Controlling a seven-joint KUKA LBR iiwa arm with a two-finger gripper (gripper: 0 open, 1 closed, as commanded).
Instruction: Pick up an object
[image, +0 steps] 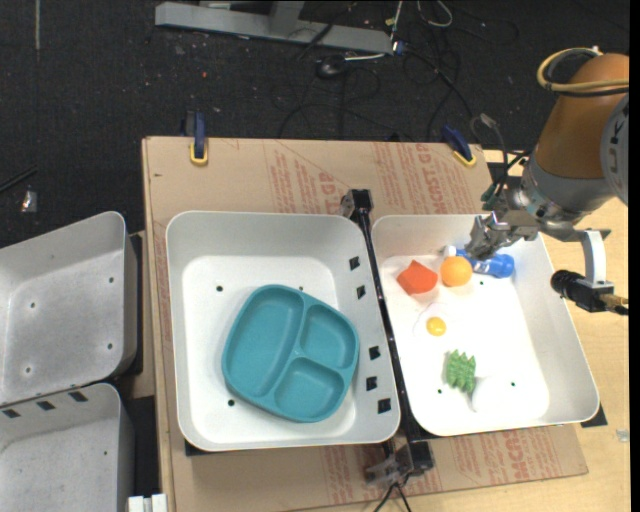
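Here, hand (490, 243) just above blue object (497, 266).

The arm (585, 120) runs off the right edge. The gripper (490, 240) covers part of a blue object (498, 266), perhaps a toy; its shape stays unclear. White panels (60, 300) are cut off at left.
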